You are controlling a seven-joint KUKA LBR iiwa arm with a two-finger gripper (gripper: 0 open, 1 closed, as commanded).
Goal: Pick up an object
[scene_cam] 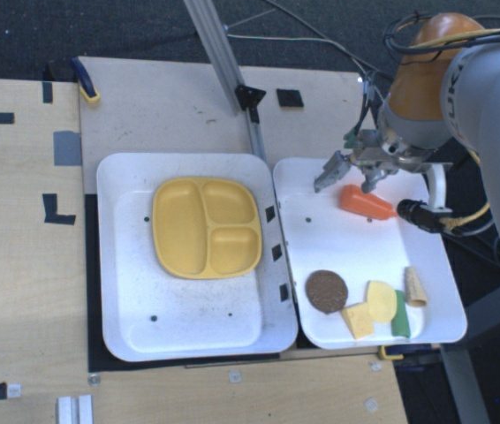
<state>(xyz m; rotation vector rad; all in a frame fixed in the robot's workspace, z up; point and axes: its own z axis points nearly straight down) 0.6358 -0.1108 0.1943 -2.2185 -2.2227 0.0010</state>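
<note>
My gripper (349, 180) hangs over the back of the right bin (321, 237), its grey fingers spread open with nothing between them. An orange carrot-shaped piece (367, 203) lies on the bin floor just below and right of the fingertips. Near the bin's front lie a brown round patty (327, 291), yellow pieces (369, 307), a green piece (399, 317) and a tan cone-like piece (415, 287).
The left bin (126, 263) holds a yellow sectioned plate (206, 226). A metal post (219, 51) rises behind the bins. The arm's orange band and cables (427, 78) stand at the upper right.
</note>
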